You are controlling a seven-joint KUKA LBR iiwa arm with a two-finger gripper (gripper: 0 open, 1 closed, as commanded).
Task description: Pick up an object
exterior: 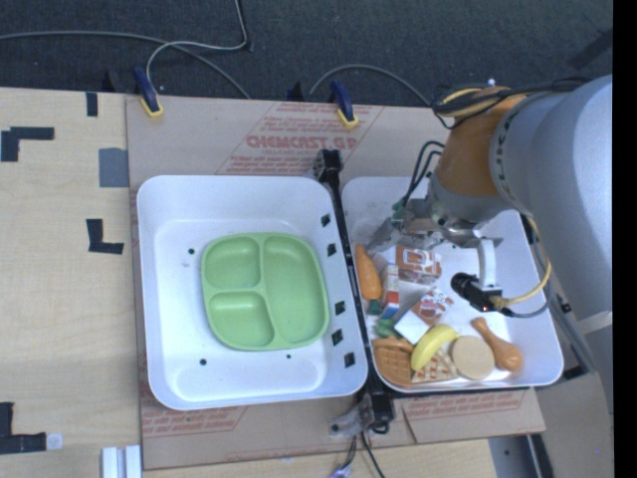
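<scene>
The right bin holds a heap of toy food. An orange carrot lies by its left wall, with a red and white packet beside it. Toward the front lie a yellow banana, a waffle, a round bun and a drumstick. My gripper hangs low over the back of this bin, just above the packet and to the right of the carrot. The wrist hides what is under it.
The left bin holds a green divided plate. A black divider with clips runs between the bins. The grey arm with its orange band covers the right bin's back right. A cable loops over that bin.
</scene>
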